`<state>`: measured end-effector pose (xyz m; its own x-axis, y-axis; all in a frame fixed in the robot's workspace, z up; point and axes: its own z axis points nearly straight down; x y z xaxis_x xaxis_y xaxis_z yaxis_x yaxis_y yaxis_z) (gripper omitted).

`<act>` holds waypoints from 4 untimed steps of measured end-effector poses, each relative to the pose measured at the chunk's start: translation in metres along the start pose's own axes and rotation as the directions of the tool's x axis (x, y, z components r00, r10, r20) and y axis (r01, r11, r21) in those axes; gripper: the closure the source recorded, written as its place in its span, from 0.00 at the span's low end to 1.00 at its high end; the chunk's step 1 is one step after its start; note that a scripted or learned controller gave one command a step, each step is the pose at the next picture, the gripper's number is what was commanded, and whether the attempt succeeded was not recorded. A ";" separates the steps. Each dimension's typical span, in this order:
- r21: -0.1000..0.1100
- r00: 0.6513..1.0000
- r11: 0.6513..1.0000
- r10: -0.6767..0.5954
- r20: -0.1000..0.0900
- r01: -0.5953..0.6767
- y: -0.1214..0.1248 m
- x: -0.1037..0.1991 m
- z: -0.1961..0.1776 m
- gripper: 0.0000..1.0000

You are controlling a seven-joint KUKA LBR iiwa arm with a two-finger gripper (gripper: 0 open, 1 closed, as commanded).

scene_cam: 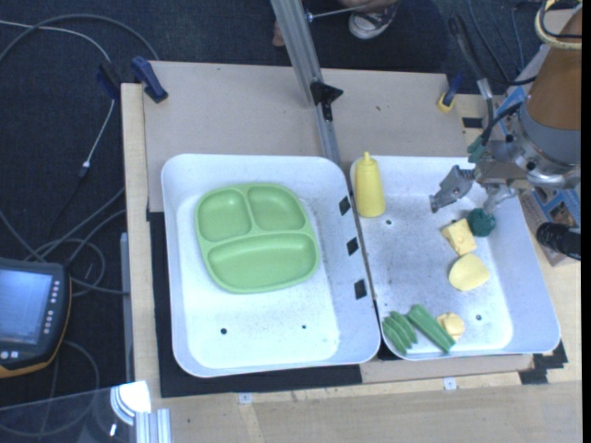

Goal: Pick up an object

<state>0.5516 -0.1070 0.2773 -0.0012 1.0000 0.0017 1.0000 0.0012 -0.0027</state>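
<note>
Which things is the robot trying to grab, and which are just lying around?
For the job:
- grey two-finger gripper
- yellow plastic mustard bottle
- dark green round toy
- yellow cheese-like wedge
- yellow lemon-shaped toy
- green bean pods
- small yellow piece

Lying about:
- green divided plastic plate
- blue clamp
- handheld control pendant

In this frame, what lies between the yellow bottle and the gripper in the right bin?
In the camera view, only bare speckled bin floor lies between the yellow bottle and the gripper. The other items sit lower down, nearer the front of the right bin.
</note>
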 end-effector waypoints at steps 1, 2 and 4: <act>0.000 1.000 1.000 0.001 0.000 -0.001 0.000 0.000 0.000 0.00; 0.005 1.000 1.000 0.002 0.000 -0.002 0.006 -0.007 0.055 0.00; 0.006 1.000 1.000 0.001 -0.001 -0.001 0.014 -0.009 0.178 0.00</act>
<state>0.5652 -0.1162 0.0992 0.0001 1.0000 0.0027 1.0000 -0.0001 -0.0090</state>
